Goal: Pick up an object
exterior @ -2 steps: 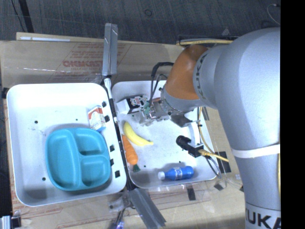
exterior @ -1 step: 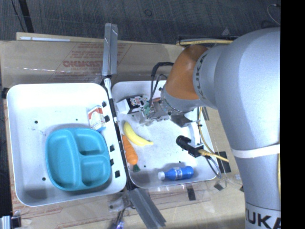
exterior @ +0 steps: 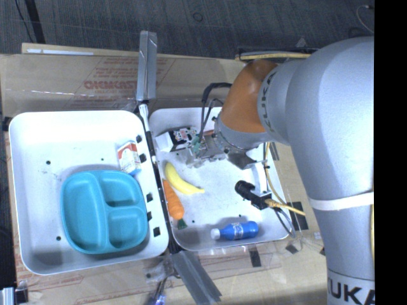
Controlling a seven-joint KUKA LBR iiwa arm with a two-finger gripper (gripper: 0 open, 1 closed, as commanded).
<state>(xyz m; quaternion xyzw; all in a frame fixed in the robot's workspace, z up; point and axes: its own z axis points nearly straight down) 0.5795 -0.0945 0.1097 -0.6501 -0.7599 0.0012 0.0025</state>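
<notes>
Near the left wall of the right-hand shallow white bin (exterior: 219, 202), a curved yellow banana (exterior: 180, 179) lies on the bin floor, one end pointing toward the back and the other toward the middle of the bin. It lies free, with nothing gripping it. Just above it in the view hangs the metal two-finger gripper (exterior: 194, 152), close to the banana's upper end, though I cannot tell whether the two touch. Whether the gripper is spread or closed cannot be made out either, as the wrist and cables hide its tip. Nothing is visibly held.

Beside the banana, closer to the bin's left wall, lies an orange carrot (exterior: 173, 202) with a dark green end toward the front; its upper end lies just beside the banana. Along the front wall, well apart from both, a blue plastic bottle with a white cap (exterior: 238, 230) lies on its side, cap to the left. At the back of this bin, just left of the gripper, sits a small black-and-white object (exterior: 180, 135), too blurred to identify.

Reaching in from the right, the thick grey arm (exterior: 324, 119) carries an orange band (exterior: 245, 103) above the wrist.

Across the divide, the left-hand white bin (exterior: 70, 138) holds a light blue divided plastic plate (exterior: 103, 211) toward its front and a small white-and-red carton (exterior: 129, 155) near its right wall. Both bins rest on brown cardboard (exterior: 76, 81).
</notes>
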